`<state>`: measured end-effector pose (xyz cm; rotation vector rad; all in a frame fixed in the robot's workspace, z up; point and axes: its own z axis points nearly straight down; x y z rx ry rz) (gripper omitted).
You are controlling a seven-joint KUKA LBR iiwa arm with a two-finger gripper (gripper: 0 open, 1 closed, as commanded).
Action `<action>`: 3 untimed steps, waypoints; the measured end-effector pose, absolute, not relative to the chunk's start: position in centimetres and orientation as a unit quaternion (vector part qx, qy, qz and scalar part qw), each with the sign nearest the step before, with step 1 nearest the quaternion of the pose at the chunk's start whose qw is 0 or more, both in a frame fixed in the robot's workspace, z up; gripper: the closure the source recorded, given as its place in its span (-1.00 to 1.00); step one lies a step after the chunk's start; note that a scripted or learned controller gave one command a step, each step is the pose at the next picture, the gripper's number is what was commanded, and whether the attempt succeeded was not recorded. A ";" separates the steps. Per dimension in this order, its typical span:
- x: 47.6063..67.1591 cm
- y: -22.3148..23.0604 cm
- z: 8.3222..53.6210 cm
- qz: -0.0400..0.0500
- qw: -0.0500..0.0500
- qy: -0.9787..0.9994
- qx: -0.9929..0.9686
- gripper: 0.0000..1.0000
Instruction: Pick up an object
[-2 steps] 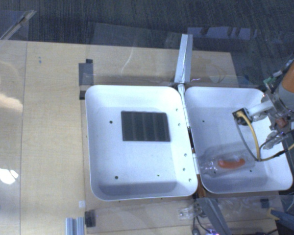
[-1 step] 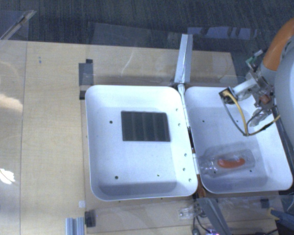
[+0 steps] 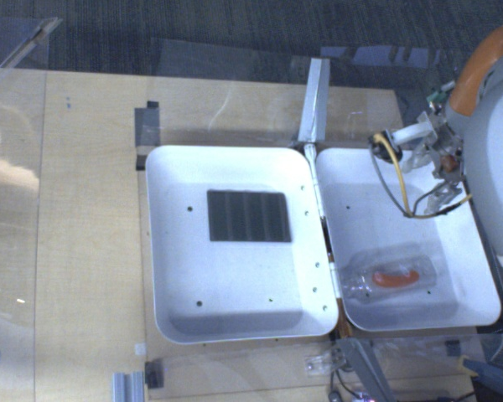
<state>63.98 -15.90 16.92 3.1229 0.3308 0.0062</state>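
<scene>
Fingers: I can't tell their spread. The gripper [image 3: 440, 164] hangs over the right bin's [image 3: 478, 308] far edge; the clear packet [image 3: 387, 277] could slip.

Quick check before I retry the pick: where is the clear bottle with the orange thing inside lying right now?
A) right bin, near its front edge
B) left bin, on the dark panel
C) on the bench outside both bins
A: the clear bottle lies on its side in the right bin, close to its front edge.

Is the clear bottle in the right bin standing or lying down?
Lying down: the clear bottle rests on its side on the right bin's floor, cap end pointing left.
</scene>
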 end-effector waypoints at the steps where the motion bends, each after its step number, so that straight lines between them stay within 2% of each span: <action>1: 63.7 -20.5 18.7 0.002 0.001 0.103 0.995 -1.00; 2: 55.2 -17.2 10.1 0.000 -0.001 0.102 0.995 -1.00; 3: 61.6 -13.9 16.8 0.002 0.000 0.111 0.994 -1.00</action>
